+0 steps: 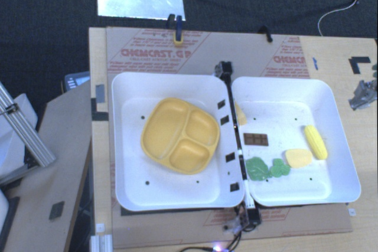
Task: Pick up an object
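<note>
- The pincer (pixel 361 95) hung at the right edge of the desk (pixel 354 56), outside the right bin (pixel 339 121); nothing picked yet.
- Candidates lay in that bin: corn (pixel 315 141), chocolate (pixel 256 139), greens (pixel 258 168).
- Next, I'd say, it must swing over one and descend.
- The pincer was cut off; I couldn't tell its state.

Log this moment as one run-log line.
gripper: right bench edge, outside bins | left bin: yellow tray | right bin: corn, chocolate, untouched

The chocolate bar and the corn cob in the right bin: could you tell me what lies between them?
In the camera view, nothing lies between the chocolate bar and the corn cob, just bare floor of the right bin.
</note>
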